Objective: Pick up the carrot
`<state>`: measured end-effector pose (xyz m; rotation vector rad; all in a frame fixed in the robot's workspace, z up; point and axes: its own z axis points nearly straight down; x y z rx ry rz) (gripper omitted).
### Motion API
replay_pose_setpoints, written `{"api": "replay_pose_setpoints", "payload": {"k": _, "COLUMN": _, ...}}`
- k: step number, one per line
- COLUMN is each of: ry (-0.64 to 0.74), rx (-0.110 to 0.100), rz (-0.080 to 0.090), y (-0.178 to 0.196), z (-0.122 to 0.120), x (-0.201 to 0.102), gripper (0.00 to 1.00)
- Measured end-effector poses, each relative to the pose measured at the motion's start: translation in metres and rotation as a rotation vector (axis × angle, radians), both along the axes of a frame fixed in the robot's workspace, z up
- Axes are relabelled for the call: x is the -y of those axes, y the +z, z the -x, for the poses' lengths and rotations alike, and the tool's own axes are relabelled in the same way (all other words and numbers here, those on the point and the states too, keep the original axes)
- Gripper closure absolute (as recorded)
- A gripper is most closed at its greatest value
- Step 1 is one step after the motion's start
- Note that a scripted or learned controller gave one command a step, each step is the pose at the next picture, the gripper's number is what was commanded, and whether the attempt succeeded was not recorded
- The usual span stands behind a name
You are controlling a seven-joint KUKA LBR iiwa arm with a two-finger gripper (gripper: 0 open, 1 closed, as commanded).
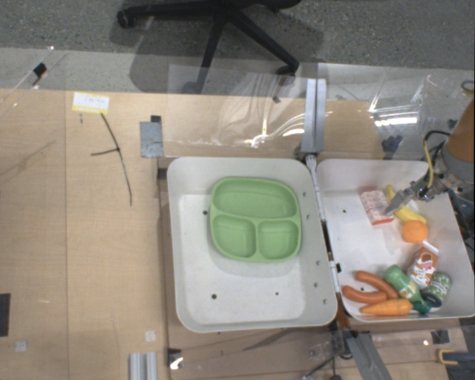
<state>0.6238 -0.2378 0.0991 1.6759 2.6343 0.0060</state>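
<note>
The long orange tapered carrot (384, 308) lay at the near edge of the right-hand shallow white plastic bin (349, 223), pressed against two reddish-brown sausages (369, 286) and a dark green stubby vegetable (401, 280). The pincer (401, 199) hung well apart from it, over the far half of that bin beside a small pink-and-white packet (375, 205) and a yellow banana-like piece (410, 215); whether it stood wide or narrow could not be told.

The likely failure was crowding: a descent onto the carrot could catch a sausage instead, or push the carrot against the bin wall. The round orange fruit (415, 231) might also be mistaken for it.

The left bin (185, 297) carried a pale green three-compartment plate (254, 220). Both bins sat on a light wooden desk (74, 245), with speckled grey floor and a black office-chair base (215, 18) beyond.
</note>
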Motion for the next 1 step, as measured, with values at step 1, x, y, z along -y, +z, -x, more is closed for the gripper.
{"api": "replay_pose_setpoints", "payload": {"k": 1, "ry": 0.156, "rx": 0.0, "rz": 0.003, "y": 0.0007, "z": 0.0442, "x": 0.0173, "gripper": 0.0}}
